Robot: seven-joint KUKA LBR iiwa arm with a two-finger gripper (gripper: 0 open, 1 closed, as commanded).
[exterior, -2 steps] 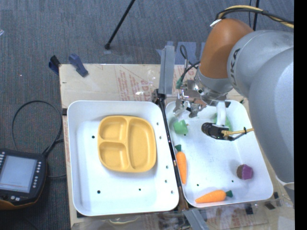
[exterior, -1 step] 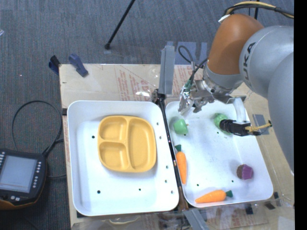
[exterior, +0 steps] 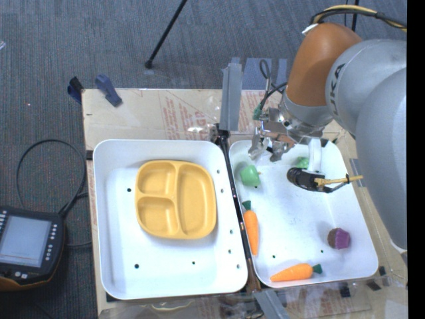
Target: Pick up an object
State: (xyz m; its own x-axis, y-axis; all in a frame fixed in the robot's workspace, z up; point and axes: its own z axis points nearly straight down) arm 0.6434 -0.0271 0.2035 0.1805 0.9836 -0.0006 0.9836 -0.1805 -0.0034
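Nearest me, a carrot (exterior: 293, 272) lies in the right bin (exterior: 362, 266), bench on grey carpet. Past it, I see the gripper (exterior: 269, 148) spread open, empty, just above a green toy (exterior: 250, 174).

1. A small green rounded toy vegetable (exterior: 250, 174) lay near the right bin's upper-left corner.
2. Two orange toy carrots lay there: one (exterior: 251, 228) along the left wall, one (exterior: 293, 272) near the front.
3. A small purple rounded toy (exterior: 339, 238) sat toward the right side.
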